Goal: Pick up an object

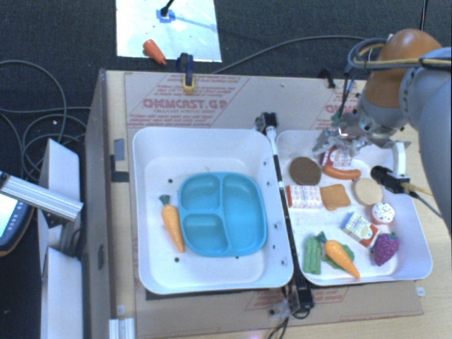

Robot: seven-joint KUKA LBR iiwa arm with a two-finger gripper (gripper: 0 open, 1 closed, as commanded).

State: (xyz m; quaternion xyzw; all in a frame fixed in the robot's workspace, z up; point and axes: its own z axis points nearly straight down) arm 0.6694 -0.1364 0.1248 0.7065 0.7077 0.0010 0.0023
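My gripper (340, 149) hangs low over the far end of the right bin (421, 260), with its fingers spread open and nothing between them. Just below it lies a red-orange sausage (342, 172). A brown round patty (305, 170) sits to the sausage's left. Nearer the front are a red-and-white packet (305, 196), an orange cracker (335, 196) and a beige cookie (367, 191). At the front lie a cupcake (383, 212), a small carton (358, 227), purple grapes (385, 248), a carrot (340, 256) and a green vegetable (313, 254).
The left bin (152, 147) holds a blue divided plate (222, 214) and a second carrot (172, 223) beside it. A black divider rail (281, 189) runs between the bins. The grey arm (424, 83) comes in from the right.
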